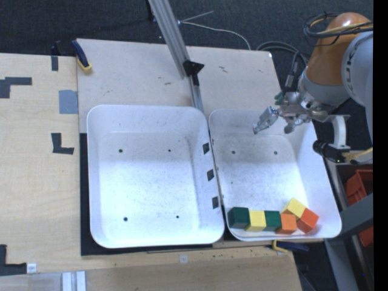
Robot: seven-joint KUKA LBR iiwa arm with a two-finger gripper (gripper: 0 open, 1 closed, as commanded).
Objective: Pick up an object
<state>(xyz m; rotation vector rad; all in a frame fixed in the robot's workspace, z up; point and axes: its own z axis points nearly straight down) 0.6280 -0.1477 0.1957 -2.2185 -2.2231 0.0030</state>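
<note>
Six blocks (two green (239, 216), two yellow (257, 219), two orange (307, 219)) lie in a row along the right bin's (254, 168) near wall, well below the gripper (276, 121), whose fingers stand apart, holding and touching nothing.

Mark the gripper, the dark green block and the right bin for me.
gripper (274, 122): camera view, midway between its fingertips.
dark green block (239, 216): camera view, middle of its top face.
right bin (254, 168): camera view, bare floor of the bin.
</note>
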